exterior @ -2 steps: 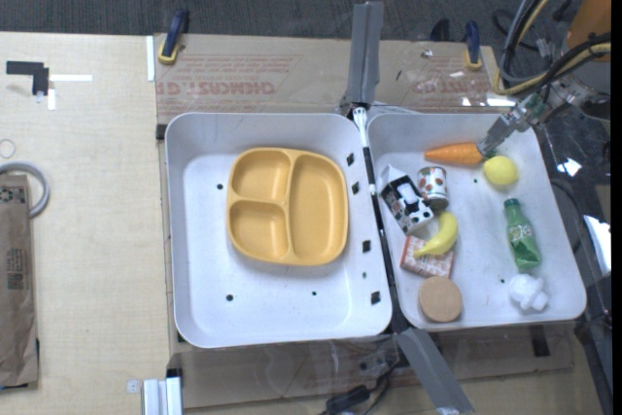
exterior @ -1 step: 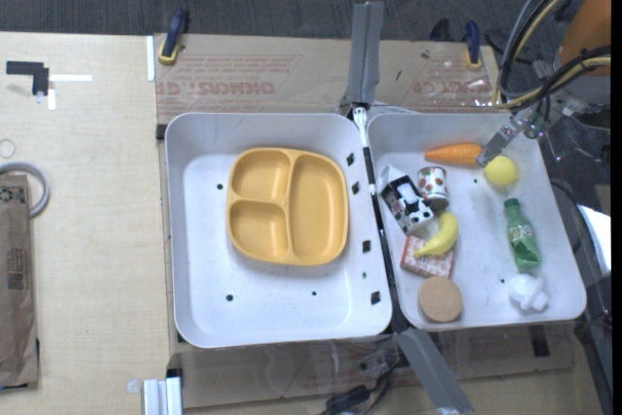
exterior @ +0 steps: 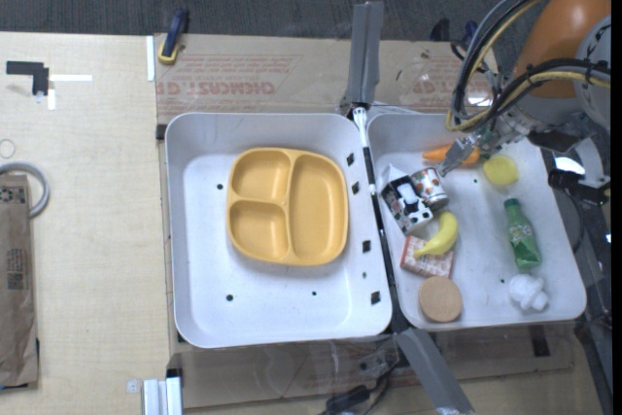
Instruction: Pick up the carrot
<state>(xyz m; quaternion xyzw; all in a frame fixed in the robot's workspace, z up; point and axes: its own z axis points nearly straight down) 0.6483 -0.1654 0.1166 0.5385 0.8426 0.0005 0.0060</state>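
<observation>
- gripper (exterior: pixel 466 151) sits right over carrot (exterior: pixel 442 153), just above the can (exterior: pixel 428 188); likely lined up for the grab
- can't tell gripper state, cables block it

— How many bins on the bench?
— Two white bins: the left bin (exterior: pixel 185 238) and the right bin (exterior: pixel 569 253).
— What's in the left one?
— One yellow three-compartment plate (exterior: pixel 289 205).
— And the right?
— One carrot (exterior: pixel 439 153), one can (exterior: pixel 429 186), one banana (exterior: pixel 439 235), one lemon (exterior: pixel 501 171), one green bottle (exterior: pixel 522 233), one round cracker (exterior: pixel 441 299), one black-and-white cow toy (exterior: pixel 408 200), one small white object (exterior: pixel 528 291).
</observation>
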